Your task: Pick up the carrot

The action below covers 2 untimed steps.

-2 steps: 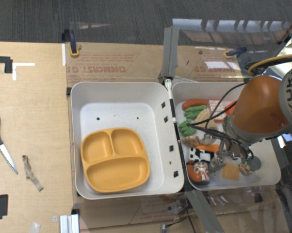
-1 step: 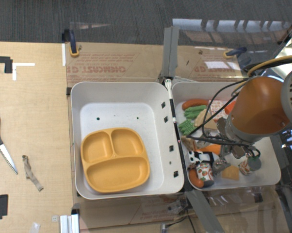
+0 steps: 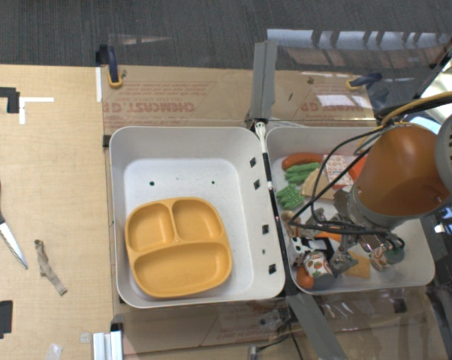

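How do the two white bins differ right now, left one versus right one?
The left bin holds one thing, a yellow divided plate lying flat, with bare white floor around it; the right bin is crowded with small toy foods. The left bin is in open view, while the arm hangs over much of the right bin. An orange carrot lies near the right bin's far edge. Both are shallow, white and side by side.

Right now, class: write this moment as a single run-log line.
arm: over right bin | carrot: at bin's far edge, apart from gripper | yellow plate: in left bin | grasp: unconfirmed
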Motion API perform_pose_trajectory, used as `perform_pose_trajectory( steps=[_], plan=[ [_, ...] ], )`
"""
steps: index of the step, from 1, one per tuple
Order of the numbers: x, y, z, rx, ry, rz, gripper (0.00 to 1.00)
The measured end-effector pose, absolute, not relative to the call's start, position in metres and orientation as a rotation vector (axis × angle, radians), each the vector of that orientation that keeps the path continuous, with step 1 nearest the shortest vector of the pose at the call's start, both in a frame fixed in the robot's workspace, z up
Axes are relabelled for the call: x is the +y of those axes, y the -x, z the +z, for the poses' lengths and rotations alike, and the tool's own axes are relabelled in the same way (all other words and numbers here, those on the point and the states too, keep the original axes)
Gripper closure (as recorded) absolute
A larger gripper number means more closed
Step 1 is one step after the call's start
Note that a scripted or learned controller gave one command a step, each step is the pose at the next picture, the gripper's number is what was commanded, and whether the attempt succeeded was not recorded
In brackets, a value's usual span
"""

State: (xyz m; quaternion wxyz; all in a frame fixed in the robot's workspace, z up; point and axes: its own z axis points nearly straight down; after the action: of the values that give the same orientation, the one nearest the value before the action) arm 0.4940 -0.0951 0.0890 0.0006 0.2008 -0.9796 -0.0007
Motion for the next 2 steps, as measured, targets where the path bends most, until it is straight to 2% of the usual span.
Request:
perform_pose_trajectory(
  steps=[1,2],
  plan=[
    [-0.096,-0.496,0.096,-3.078,-0.626,-0.001,1.0],
    [-0.064,-0.513,0.189,-3.011,-0.896,-0.005,1.0]
  ],
)
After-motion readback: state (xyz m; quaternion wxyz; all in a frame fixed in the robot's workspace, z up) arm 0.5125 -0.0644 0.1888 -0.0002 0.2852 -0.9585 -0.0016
